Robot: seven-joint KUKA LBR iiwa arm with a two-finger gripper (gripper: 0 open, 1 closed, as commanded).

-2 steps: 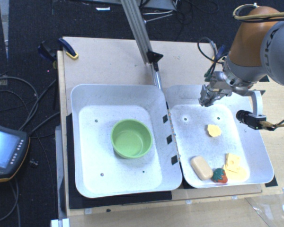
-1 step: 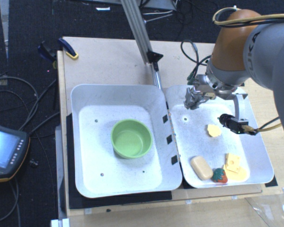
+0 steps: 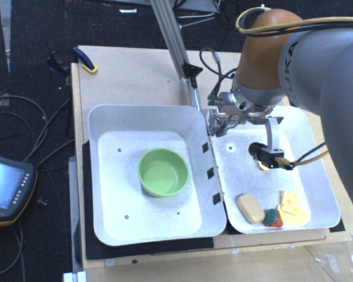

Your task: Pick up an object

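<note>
The end effector (image 3: pixel 219 124) hangs over the back left corner of the right bin (image 3: pixel 240 178). Whether it is open or closed, I cannot tell. A beige oval piece (image 3: pixel 250 208), a small red thing (image 3: pixel 273 218) and a yellow slice (image 3: pixel 293 207) lie at this bin's front, well apart from it. A green bowl (image 3: pixel 163 172) stands in the left bin (image 3: pixel 112 157).

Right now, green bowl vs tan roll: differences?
The bowl is green, the roll tan. The bowl is round and hollow, the roll a solid oblong. The bowl is larger than the roll. The bowl sits mid left bin, the roll near the right bin's front edge. Both rest on bin floors.
</note>
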